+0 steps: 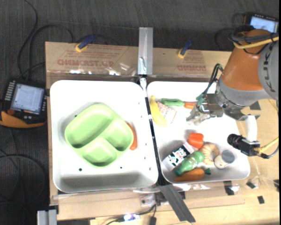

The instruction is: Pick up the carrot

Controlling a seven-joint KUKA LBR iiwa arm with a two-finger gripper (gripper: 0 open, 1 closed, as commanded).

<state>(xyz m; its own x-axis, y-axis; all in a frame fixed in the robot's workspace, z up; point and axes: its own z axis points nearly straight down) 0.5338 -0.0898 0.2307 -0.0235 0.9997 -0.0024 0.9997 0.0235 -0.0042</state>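
We are viewing the arm [253, 74] reaching from the right, its gripper [198, 112] hovering over the right bin [239, 172]; finger state we cannot tell. The carrot [175, 102] is lying just left of the gripper.

Glossy white plastic bins [103, 178], smooth green plastic tray [99, 134], seemingly cardboard backing [98, 60]

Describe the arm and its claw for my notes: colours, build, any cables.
The arm is grey with a broad orange band above the wrist. Its claw is a small dark metal assembly with green touches. Thin black cables loop beside the wrist, and yellow cable runs across the arm's top.
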